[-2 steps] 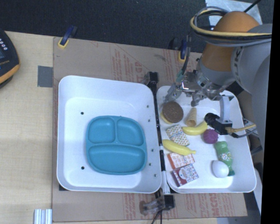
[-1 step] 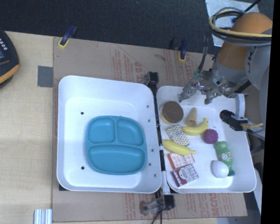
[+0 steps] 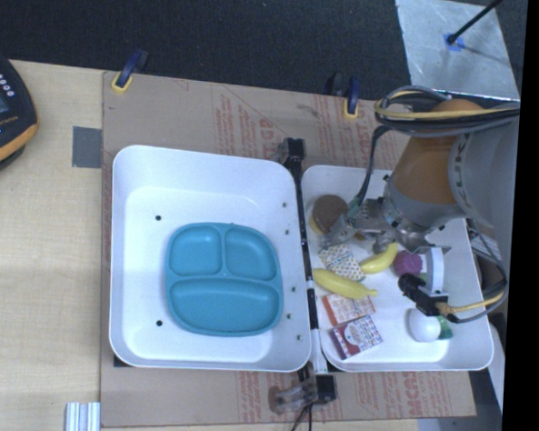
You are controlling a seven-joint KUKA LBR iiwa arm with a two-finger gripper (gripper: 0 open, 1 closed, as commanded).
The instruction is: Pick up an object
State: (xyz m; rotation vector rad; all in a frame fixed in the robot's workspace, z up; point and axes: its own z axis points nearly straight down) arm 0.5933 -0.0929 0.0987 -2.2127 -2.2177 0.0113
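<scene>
My gripper (image 3: 375, 231) is low over the upper middle of the right bin (image 3: 461, 357), with the grey arm and its orange band above it. Just below it lies a small yellow banana (image 3: 380, 259), and a purple object (image 3: 411, 262) sits to the right of that. A brown round piece (image 3: 326, 211) lies to the gripper's left. A checkered packet (image 3: 340, 259) and a larger banana (image 3: 342, 284) lie further down on the left. I see nothing held between the fingers.
The left bin (image 3: 131, 247) holds a blue divided plate (image 3: 223, 277). In the right bin's lower part lie an orange packet (image 3: 348, 308), a red packet (image 3: 357, 335) and a white ball (image 3: 422, 326). A yellow-grey device (image 3: 1, 112) sits at the bench's far left.
</scene>
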